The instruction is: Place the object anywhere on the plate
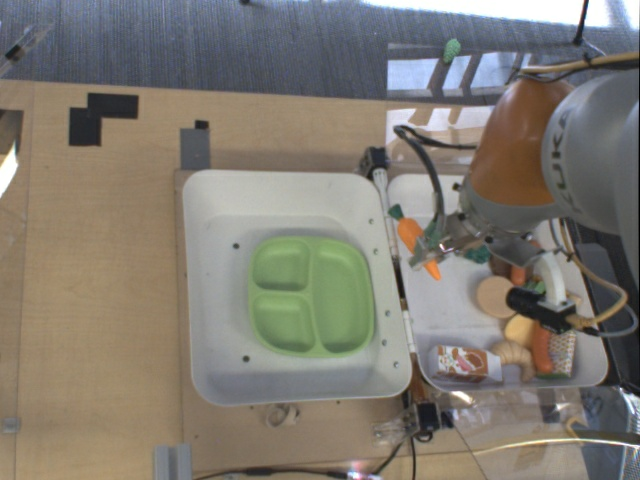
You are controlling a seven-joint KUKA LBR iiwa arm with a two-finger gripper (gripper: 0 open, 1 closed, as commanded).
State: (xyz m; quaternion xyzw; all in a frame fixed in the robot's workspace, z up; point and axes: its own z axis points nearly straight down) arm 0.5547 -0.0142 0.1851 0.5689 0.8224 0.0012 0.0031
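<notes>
While one plate (310, 296) sits apart, the claw (437, 252) seemingly grips one carrot (417, 245)

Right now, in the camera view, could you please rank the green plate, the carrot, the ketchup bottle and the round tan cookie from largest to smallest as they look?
1. Green plate, by far the largest.
2. Ketchup bottle.
3. Carrot and round tan cookie: too alike to rank; the carrot is longer but thinner, and the gripper partly covers it.
</notes>
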